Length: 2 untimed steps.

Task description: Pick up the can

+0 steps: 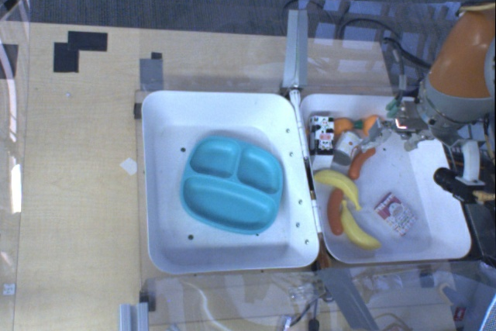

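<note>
The bench [85, 190] carries my two white bins, and the task is barely begun. The left bin [163, 244] holds a blue divided plate [232, 184] at its middle, which is no part of this job. The right bin [453, 240] is where the work is. My arm [463, 62] reaches in over its far right corner, and my gripper [403, 124] hangs just inside the far edge, right of that edge's middle.

Two bananas [350, 207] lie crossed toward the bin's near left corner, with one red sausage [335, 212] beside them and another [361, 162] further up toward the middle. The can [394, 214], red and white, lies on its side on the bin floor, nearer the near edge than the far one and a little right of centre. It is apart from the bananas and well apart from my gripper. A small black and white box [322, 132] sits in the far left corner, with some small orange pieces [370, 122] along the far edge beside it.

I cannot tell how wide my gripper stands from this view, and I see nothing held in it. The can rests in the bin, so by my reckoning nothing is done yet. Left to do are the move across toward the near edge, the descent, the grasp and the lift.
</note>
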Each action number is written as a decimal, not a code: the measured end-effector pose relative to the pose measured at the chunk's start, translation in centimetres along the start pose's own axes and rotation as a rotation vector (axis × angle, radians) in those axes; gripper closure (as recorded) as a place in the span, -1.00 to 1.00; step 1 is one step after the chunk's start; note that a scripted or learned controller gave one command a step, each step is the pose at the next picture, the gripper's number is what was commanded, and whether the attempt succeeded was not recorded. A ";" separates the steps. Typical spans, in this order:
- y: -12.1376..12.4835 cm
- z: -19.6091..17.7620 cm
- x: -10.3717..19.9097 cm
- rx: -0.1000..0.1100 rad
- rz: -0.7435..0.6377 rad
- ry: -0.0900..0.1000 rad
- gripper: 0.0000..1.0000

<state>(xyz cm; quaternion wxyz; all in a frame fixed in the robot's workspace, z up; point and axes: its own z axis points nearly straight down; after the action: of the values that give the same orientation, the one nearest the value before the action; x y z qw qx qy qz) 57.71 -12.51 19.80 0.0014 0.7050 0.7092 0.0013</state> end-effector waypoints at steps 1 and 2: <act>-9.0 1.5 -8.1 -0.001 -0.011 -0.002 -1.00; -3.6 10.4 -7.9 -0.001 -0.001 0.000 -1.00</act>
<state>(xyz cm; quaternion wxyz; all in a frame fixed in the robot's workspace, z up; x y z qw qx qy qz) 54.17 -20.46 9.43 0.0018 0.7046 0.7096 0.0017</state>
